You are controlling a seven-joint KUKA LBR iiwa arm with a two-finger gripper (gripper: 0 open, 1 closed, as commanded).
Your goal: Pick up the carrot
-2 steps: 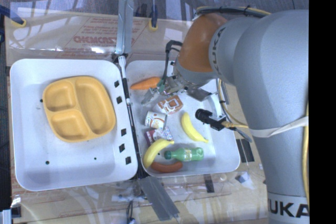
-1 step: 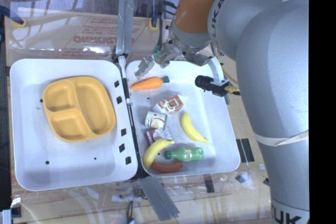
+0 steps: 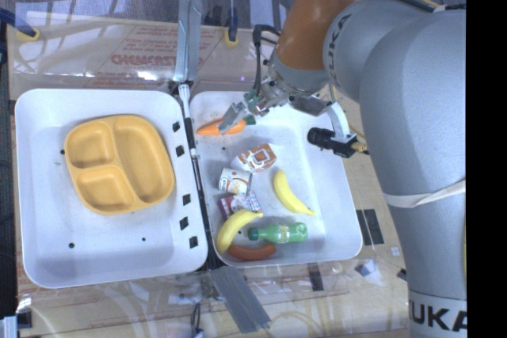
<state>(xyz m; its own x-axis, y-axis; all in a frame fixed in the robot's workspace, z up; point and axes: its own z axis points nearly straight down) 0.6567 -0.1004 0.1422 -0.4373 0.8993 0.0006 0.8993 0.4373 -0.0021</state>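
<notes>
The carrot point(image 3: 211, 128) is a small orange piece lying in the far left corner of the right bin point(image 3: 341, 194), close to the divider. My gripper point(image 3: 235, 119) is down at the carrot's right end and touches or overlaps it. The wrist and the orange band of the arm rise just behind it and cover that end of the carrot. Whether the carrot is gripped is not visible.
In the right bin lie a snack packet point(image 3: 256, 158), a small carton point(image 3: 235, 182), two bananas point(image 3: 290, 194) point(image 3: 235, 225), a green bottle point(image 3: 278, 233) and a red sausage point(image 3: 252, 252). The left bin point(image 3: 40, 249) holds a yellow divided plate point(image 3: 119, 163).
</notes>
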